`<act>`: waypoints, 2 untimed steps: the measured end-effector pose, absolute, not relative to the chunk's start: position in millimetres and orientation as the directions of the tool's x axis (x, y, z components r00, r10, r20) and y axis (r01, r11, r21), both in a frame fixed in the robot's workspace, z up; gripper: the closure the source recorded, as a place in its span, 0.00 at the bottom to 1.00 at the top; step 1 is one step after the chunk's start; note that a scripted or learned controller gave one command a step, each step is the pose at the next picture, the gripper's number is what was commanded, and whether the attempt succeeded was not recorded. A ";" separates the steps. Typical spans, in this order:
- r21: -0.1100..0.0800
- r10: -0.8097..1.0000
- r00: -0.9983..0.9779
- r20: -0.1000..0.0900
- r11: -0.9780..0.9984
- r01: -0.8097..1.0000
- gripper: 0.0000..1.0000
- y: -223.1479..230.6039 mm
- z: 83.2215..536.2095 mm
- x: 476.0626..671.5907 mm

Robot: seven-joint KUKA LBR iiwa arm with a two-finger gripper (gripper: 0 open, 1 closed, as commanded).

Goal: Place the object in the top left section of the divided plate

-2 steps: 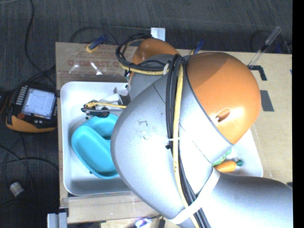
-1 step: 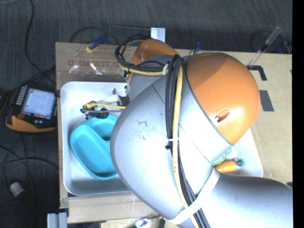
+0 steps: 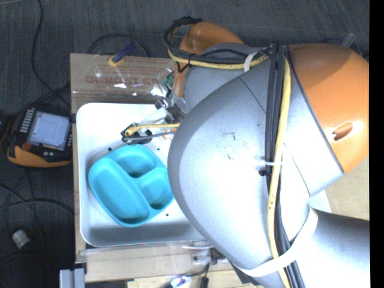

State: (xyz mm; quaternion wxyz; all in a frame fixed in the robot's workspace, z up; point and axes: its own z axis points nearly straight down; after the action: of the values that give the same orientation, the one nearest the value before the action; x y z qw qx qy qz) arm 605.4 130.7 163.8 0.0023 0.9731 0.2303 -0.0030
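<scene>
A blue divided plate (image 3: 129, 185) with three sections lies in the left white bin (image 3: 84, 161), towards its front. My gripper (image 3: 163, 105) hangs over the bin's back right part, just beyond the plate's far edge. The bulk of the grey and orange arm (image 3: 252, 161) covers the right side of the bin and everything to its right. The arm hides the gripper's fingertips, and I see nothing between them.
A clear plastic sheet on brown board (image 3: 117, 80) lies behind the bin, with a small blue and yellow item (image 3: 122, 54) at its far edge. A handheld control unit (image 3: 45, 134) and cables rest on the dark floor to the left.
</scene>
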 end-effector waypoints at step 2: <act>0.001 0.614 0.789 -0.006 -0.789 0.614 1.00 83.0 289.8 600.6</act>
State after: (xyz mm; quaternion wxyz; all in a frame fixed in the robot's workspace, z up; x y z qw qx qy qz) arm 600.6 83.0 289.8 0.0016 0.9458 0.3247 -0.0027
